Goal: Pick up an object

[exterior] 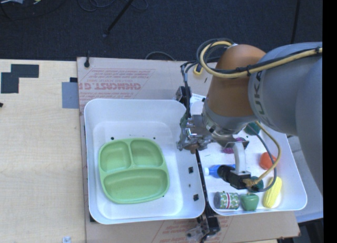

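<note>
1. Corn (273, 193), right bin (300, 197), near front corner beside green pepper (249, 201): I judge it light, stiff, slick; grab across its middle.
2. Tool (190, 141) over bin divider; I cannot tell its state.

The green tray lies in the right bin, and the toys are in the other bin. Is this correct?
Not quite. The camera view shows the green tray in the left bin. The toys are in the other bin, on the right.
</note>
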`<state>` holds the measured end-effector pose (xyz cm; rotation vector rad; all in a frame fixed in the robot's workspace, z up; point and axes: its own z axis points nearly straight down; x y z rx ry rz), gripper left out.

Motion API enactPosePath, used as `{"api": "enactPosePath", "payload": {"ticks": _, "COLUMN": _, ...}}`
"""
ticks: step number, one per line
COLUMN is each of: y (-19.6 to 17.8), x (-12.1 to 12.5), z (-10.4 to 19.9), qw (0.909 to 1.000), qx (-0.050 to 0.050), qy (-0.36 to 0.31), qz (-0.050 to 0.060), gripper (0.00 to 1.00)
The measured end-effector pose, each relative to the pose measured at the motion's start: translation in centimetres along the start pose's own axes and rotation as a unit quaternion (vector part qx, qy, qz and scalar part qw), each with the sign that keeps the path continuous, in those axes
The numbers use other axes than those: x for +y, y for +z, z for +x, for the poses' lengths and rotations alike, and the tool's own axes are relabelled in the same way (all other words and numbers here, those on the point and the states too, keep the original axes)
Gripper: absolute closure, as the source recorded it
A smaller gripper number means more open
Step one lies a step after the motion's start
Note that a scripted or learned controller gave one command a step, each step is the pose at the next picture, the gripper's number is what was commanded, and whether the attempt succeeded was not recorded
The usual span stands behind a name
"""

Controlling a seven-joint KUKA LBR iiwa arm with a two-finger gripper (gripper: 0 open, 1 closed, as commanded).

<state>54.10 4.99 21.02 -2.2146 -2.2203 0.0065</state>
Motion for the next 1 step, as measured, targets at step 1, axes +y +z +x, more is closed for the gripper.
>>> {"api": "enactPosePath", "payload": {"ticks": 1, "y": -2.36, "x": -1.50, "z": 5.11, "qw": 1.0000, "qx": 0.000, "qy": -0.001, "qz": -0.002, "gripper": 1.00}}
